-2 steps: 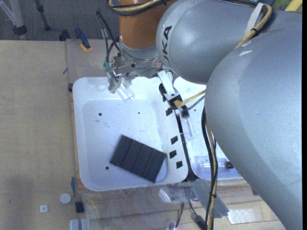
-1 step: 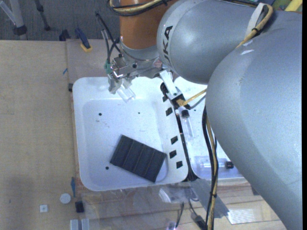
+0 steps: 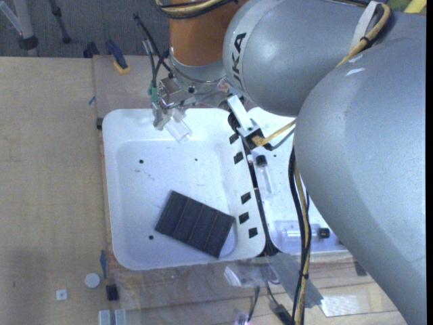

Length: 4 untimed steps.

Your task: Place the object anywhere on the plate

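Note:
A dark grey, ribbed rectangular plate [image 3: 195, 223] lies flat in the near part of the left white bin [image 3: 128, 181], turned at a slant. My gripper [image 3: 170, 123] hangs over the bin's far rim, near its far left corner, well away from the plate. Nothing I can make out as a held object shows at the gripper. The grey arm [image 3: 325, 80], with its orange band [image 3: 196, 26], covers most of the right bin.
A small clear tube with a black end [image 3: 304, 233] lies in the visible strip of the right bin. Black cables [image 3: 254, 181] run along the divider between the bins. Small parts [image 3: 91, 279] lie on the wooden bench at the near left.

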{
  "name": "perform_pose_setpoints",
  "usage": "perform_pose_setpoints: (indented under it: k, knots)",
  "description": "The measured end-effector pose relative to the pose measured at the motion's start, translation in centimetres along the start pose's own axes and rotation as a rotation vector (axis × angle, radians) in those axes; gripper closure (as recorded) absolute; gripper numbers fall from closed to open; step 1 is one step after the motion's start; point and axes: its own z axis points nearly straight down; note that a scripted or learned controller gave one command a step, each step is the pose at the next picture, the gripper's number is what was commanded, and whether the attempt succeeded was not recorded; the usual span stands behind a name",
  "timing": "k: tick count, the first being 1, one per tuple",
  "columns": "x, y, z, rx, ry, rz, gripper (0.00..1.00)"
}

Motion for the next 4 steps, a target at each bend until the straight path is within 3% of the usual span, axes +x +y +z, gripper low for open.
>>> perform_pose_setpoints:
  k: [1, 3, 4]
  knots:
    - [0.0, -0.1, 0.8, 0.006, 0.003, 0.017, 1.0]
    - [-0.1, -0.1, 1.8, 0.007, 0.003, -0.155, 1.0]
    - [-0.2, -0.1, 5.2, 0.007, 0.004, -0.054, 1.0]
